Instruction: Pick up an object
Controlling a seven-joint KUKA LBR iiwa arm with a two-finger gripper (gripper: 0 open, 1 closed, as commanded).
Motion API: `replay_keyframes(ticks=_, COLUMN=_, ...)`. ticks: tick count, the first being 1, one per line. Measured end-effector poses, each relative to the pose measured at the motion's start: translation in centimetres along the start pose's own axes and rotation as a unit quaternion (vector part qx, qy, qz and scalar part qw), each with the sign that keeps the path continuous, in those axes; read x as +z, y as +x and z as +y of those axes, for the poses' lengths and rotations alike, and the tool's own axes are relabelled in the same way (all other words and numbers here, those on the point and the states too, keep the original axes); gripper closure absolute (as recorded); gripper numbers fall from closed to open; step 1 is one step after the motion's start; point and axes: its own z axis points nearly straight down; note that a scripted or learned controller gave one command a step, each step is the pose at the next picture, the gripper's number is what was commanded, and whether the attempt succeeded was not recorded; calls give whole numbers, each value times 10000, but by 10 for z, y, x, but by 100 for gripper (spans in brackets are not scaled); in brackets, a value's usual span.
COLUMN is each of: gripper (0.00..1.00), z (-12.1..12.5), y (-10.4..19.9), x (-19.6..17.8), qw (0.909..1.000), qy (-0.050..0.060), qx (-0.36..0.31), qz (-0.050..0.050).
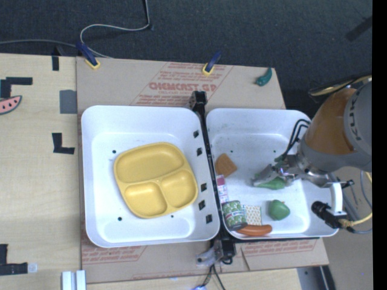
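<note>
My gripper (265,177) reaches in from the right and is low in the right bin (254,122), near its middle. A flat green object (273,185) lies directly under and beside the gripper's tip, partly covered by it; I cannot tell whether they touch. A round green item (279,209) sits just in front of that. A brown-orange piece (225,164) lies to the left of the gripper. Along the bin's front edge are a small green-labelled can (233,212), a pale cracker-like square (253,213) and an orange-red sausage shape (254,229).
The left bin (97,162) holds a yellow divided plate (156,178). A black divider (204,162) runs between the bins. The arm's orange band (326,125) hangs over the right bin's right wall. A teal object (263,77) lies on the cardboard behind the bins.
</note>
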Motion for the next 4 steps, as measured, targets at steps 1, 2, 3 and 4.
replay_keyframes(ticks=1, gripper=100, z=0, y=78, x=-119, qw=10000, qy=2, qx=-15, qz=5)
replay_keyframes(ticks=2, gripper=100, z=-42, y=143, x=-137, qw=10000, qy=25, qx=-11, qz=7)
replay_keyframes(ticks=3, gripper=100, z=-42, y=202, x=-160, qw=10000, qy=19, qx=-13, qz=5)
replay_keyframes(ticks=4, gripper=100, z=-42, y=200, x=-170, qw=10000, qy=18, qx=-10, qz=3)
